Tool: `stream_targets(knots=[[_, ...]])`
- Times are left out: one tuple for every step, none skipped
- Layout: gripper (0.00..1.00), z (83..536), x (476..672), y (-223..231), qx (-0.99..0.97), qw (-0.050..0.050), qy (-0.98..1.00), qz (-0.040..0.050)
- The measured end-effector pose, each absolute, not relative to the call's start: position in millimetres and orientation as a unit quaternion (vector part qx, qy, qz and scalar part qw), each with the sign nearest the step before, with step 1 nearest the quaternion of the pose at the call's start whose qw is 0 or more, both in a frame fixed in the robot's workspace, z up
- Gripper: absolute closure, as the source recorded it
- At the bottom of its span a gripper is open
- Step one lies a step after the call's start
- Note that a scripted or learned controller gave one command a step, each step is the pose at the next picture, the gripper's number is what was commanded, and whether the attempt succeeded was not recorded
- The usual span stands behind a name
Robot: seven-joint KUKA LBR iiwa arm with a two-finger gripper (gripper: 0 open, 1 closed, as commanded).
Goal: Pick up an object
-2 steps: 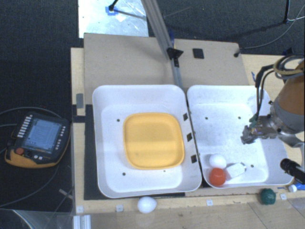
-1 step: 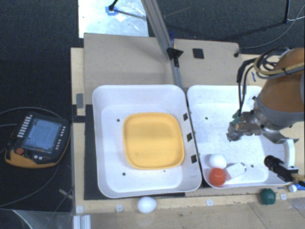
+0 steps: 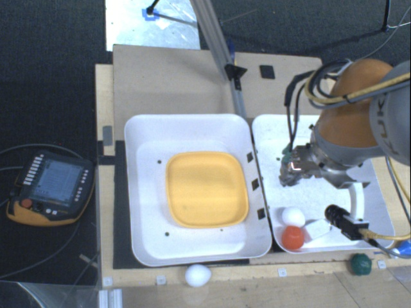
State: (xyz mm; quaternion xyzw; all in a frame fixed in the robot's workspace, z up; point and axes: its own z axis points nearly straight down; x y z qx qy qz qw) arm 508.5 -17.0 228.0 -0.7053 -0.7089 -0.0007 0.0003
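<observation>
Arm [image 3: 359, 117] comes in from 3 o'clock, bent down over the right bin [image 3: 270, 133], probably to work that bin's contents. Left bin [image 3: 144, 140] just parks the yellow plate [image 3: 207, 188]. Gripper [image 3: 292, 171] hovers at the bin's middle; jaw state: cannot tell. Candidates at its 6 o'clock: white ball [image 3: 293, 215] touching red ball [image 3: 293, 237].

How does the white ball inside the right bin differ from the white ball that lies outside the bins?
The white ball in the right bin rests inside the right bin, touching a red ball; the white ball outside the bins lies alone on the bench, just below the left bin. The first sits near the gripper; the second is far from it. Both are plain white and similar in size.
</observation>
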Motion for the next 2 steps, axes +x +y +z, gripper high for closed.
stream_targets(knots=[[1.0,226.8,518.0,40.4,-0.705,0.0,-0.709,-0.0005],[1.0,237.1,512.5,92.7,-0.706,0.0,-0.708,-0.0007]])
